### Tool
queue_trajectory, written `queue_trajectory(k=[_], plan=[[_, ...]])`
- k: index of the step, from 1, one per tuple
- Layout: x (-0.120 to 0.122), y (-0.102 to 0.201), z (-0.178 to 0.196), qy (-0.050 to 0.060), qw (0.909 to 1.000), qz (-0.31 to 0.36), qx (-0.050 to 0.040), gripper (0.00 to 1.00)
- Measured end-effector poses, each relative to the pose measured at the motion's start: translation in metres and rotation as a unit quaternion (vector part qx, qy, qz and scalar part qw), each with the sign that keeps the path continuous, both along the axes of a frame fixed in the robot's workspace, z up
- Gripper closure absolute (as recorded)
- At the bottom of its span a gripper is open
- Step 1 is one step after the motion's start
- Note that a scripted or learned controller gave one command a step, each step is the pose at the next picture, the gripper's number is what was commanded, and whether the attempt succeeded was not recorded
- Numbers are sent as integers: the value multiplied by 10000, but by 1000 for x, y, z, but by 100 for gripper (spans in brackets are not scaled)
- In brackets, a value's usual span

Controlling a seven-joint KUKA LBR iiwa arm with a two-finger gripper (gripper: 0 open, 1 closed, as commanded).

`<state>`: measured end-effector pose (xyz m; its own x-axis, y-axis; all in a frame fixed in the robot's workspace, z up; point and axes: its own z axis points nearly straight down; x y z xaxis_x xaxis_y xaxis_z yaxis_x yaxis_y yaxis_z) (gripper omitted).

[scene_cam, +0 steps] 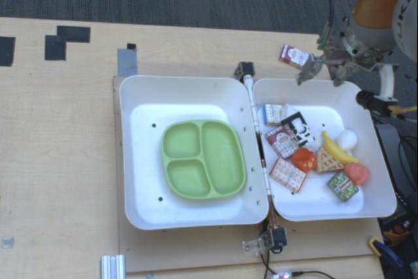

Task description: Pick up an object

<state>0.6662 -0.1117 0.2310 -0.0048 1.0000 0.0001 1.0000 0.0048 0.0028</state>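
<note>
Bench, pale wood, bearing two shallow white bins side by side. Left bin: one light green divided plate with three compartments, lying flat near the middle. Right bin: a loose heap of small items, namely a banana, a white egg-shaped ball just beside the banana's upper end, an orange-red round piece, a pinkish-red round piece, a small green carton at the near right, a red-and-white checked packet, a black-and-white item, and a small blue-and-white box near the bin's far left corner. Outside the bins, on the bench beyond the right bin's far rim: one small red-and-white packet. Gripper: above the far rim of the right bin, clear of the heap, its two fingers spread apart with nothing between them. Arm: grey with orange band, entering from upper right.
</note>
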Motion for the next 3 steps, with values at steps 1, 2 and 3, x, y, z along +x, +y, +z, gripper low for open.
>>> queue_trajectory(k=[1, 2, 3], plan=[[-39, -36, -108, -90, 10000, -6, -26, 0], [-51, -26, -115, -60, 10000, -10, -13, 0], [-96, -1, -123, -120, 9999, -8, -3, 0]])
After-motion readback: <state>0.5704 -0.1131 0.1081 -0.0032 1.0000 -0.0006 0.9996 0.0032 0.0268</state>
